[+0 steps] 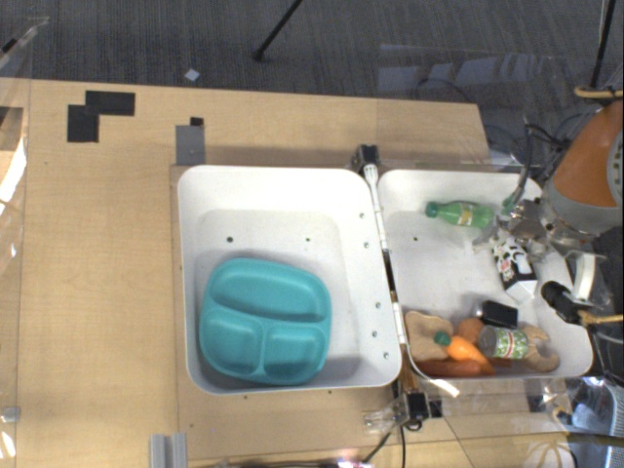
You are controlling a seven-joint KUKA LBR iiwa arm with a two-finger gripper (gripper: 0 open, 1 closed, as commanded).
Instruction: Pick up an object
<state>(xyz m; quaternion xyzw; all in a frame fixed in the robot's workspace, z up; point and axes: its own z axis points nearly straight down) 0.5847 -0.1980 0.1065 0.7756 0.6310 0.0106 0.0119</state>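
While the gripper hangs low over the right bin, I cannot tell how wide it stands or whether it grips anything. A green bottle lies just beside it, apart from the pile of small things crowded in the near corner. Closing off-centre could roll the bottle away, or the arm could nudge the bin wall. The teal tray sits alone in the left bin.
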